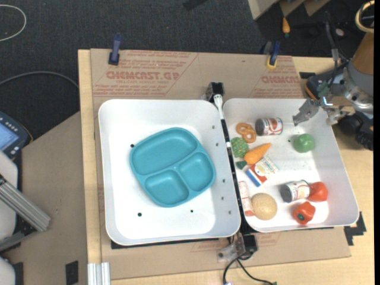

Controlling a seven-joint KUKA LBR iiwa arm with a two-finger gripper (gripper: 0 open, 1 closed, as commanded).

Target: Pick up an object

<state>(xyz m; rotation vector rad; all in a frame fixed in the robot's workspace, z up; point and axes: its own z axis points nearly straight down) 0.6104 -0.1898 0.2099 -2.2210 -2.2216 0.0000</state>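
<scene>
Over the right bin's [341,159] far right corner, the gripper [301,114] is hovering, holding nothing; how wide its opening stands I cannot tell. Nearest is lying the green ball [304,142], just below it in the view, toward the bin's middle. A small can [269,126] is sitting to its left. The arm [350,88] is reaching in from the right, wrist tilting down toward the bin.

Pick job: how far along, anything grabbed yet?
Done: nothing looks picked. The green apple, carrot, both cans and the other toys all lie in the right bin; the teal divided plate sits in the left bin.
In hand: the hand hangs over the right bin's upper right, above the green apple, nothing visible in it.
Left: descend, grasp, lift.
</scene>
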